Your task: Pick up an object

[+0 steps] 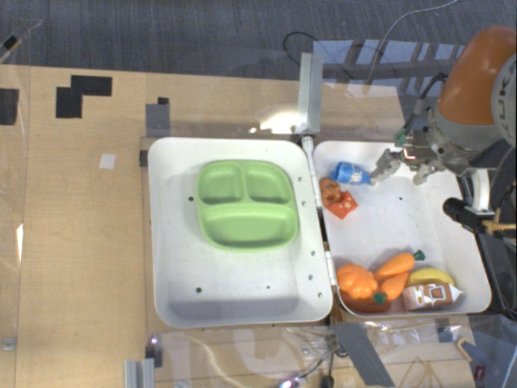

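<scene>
- Camera view: the grey gripper (404, 166), fingers spread wide and holding nothing, hovers over the right white bin (464, 253), upper right of frame.
- A small blue plastic bottle (350, 173) lies just left of the fingers.
- A green divided plate (246, 204) sits in the left white bin (174, 241).

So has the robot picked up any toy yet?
Not yet. The open two-finger gripper hangs above the right white bin with nothing between its fingers, next to the small blue carton. Every toy lies in the bin. Reaching down, grabbing and lifting one are left.
</scene>
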Tool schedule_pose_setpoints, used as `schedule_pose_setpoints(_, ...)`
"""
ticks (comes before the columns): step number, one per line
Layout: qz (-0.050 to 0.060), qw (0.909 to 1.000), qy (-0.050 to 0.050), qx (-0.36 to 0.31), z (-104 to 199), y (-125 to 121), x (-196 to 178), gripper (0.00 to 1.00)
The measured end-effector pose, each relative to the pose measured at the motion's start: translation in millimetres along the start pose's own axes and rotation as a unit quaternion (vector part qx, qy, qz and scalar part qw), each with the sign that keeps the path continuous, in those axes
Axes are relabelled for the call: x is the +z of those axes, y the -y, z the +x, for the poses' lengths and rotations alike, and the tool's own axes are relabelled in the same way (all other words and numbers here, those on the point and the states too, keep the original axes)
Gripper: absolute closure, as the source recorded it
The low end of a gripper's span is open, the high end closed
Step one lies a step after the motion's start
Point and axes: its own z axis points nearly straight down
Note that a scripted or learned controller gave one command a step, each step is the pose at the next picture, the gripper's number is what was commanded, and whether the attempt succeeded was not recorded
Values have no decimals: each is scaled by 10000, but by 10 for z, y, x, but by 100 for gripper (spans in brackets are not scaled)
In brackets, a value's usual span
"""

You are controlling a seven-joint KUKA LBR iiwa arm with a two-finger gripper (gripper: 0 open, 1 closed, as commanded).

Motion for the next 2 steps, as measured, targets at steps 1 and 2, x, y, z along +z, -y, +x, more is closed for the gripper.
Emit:
schedule_pose_setpoints(1, 1, 9976, -8, 691, -12, 138, 457, 0)
schedule_pose_setpoints(2, -38, 9990, 6, 436, 277, -481, 887, 0)
